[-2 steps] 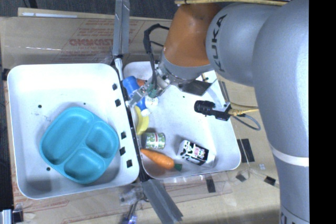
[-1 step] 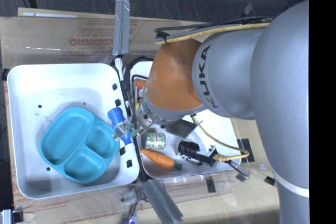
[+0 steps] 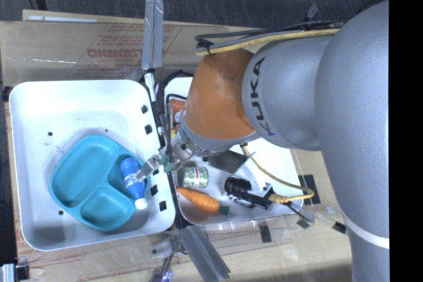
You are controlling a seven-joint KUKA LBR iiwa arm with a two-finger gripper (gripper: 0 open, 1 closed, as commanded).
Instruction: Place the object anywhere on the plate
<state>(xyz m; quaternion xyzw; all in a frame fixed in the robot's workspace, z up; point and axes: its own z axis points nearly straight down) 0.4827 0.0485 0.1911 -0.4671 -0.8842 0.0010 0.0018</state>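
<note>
A: What is seen, taken from the largest thing down?

B: The arm is reached in from the right, over the right bin and across the wall shared with the left bin. In the left bin a blue plate is set toward the near side. A blue bottle with a white cap is laid along the plate's right rim.

A: Where is the end effector placed against the bottle?

B: The end effector is seen just right of the bottle, with its tip at the bottle's middle. Whether it is apart, together or clamped on the bottle cannot be told. Contact is suggested, but a hold is not shown.

A: On which relation is the coming move turned?

B: The bottle's long axis is run from far to near, with the cap at the near end, so it is crossed by the line of reach from the right. The plate's hollows are found to the left of the bottle. If the bottle is held, it is judged that it need only be carried a little leftward and released. If it is not, a grasp across its narrow width is called for first.

A: Is anything else to be noted?

B: A small can and a carrot are seen in the right bin, to the right of the tip, and are not judged to be in the way.
</note>
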